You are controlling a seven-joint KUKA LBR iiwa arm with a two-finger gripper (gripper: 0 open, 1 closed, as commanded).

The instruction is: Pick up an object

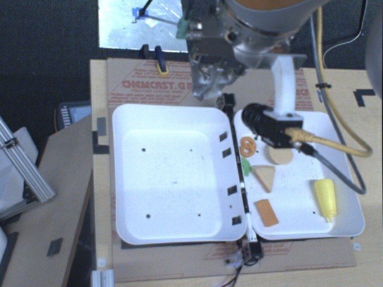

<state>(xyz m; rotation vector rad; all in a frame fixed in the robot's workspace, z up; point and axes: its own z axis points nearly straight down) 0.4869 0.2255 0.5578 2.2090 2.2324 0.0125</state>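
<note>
My gripper (209, 87) hangs high over the far rim of the bins, near the divider between them, with no object seen in it. In the right bin (347, 220) lie a small pretzel (247, 146), a round tan disc (280, 156), a tan wedge (264, 177), an orange rectangular piece (266, 212) and a yellow bottle-shaped toy (325, 198). A small green piece (245, 167) sits by the divider. All of these lie below and to the right of the gripper.
The left bin (119, 160) sits beside the right one, with a row of black clips along the divider (234, 172). Brown cardboard (149, 85) lies under both bins. A yellow cable (335, 145) trails over the right bin.
</note>
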